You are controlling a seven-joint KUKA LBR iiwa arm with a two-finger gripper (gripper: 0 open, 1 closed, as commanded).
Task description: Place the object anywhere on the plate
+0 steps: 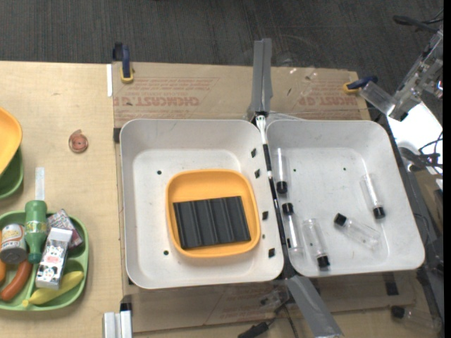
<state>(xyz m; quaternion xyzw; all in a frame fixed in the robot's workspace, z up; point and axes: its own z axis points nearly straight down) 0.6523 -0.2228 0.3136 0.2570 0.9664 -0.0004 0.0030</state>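
Bins sit side by side on a sheet of cardboard (211, 94). The left bin (141, 259) carries an orange plate (211, 180) in its middle. A dark ribbed block (211, 222) lies flat on that plate, inside the rim and slightly toward 6 o'clock of the plate's centre. Its ridges run from 12 to 6 o'clock.

The right bin (331, 136) holds five clear tubes with black caps:
- One tube (280, 164) lies along the wall at the bin's 9 o'clock side.
- A second tube (290, 229) lies just below it toward 6 o'clock, also against that wall.
- A third tube (314, 238) lies at about 7 o'clock, its cap toward the near wall.
- A fourth tube (358, 231) lies tilted at about 5 o'clock.
- The fifth tube (371, 194) is at 3 o'clock, near the fourth but apart from it.

The claw (417, 83) is up at 2 o'clock of the view, beyond the right bin's far corner and well apart from plate and block. It looks blurred, and whether it is released or clenched cannot be told. Nothing can be seen in it.

At 9 o'clock of the view, on the wooden table (56, 104), lie a small pink ring (79, 142), part of a yellow bowl (7, 143) and a green tray (70, 287) of toy food. A blue and yellow clamp (123, 65) grips the cardboard at 11 o'clock, and another clamp (356, 85) at 1 o'clock.
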